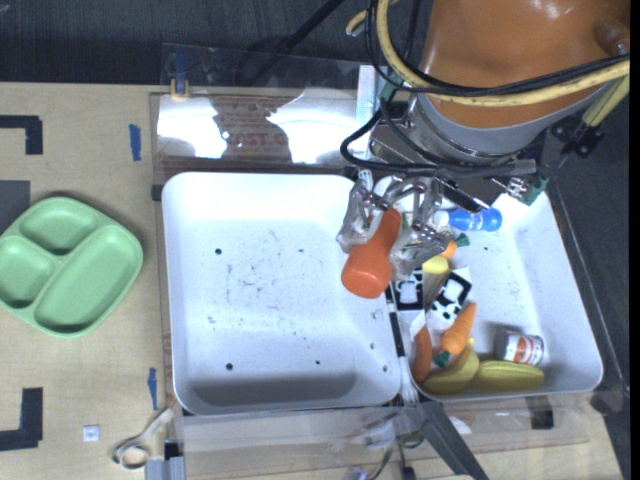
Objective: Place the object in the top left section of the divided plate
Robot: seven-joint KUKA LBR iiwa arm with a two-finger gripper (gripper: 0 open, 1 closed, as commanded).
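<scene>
The green divided plate [68, 264] lies on the bench at the far left, outside the bins, with its three sections bare. My gripper [383, 214] hangs over the seam between the two white bins, under the big orange-banded wrist. An orange cylinder-shaped object [369, 259] sits between its metal fingers, tilted, with its lower end over the right edge of the left bin. The fingers are shut on its upper end.
The left bin [260, 288] holds nothing but marks. The right bin [545, 268] holds a blue bottle [474, 220], a carrot [455, 334], a banana [490, 373], a small can [523, 349] and other items. Cables hang above.
</scene>
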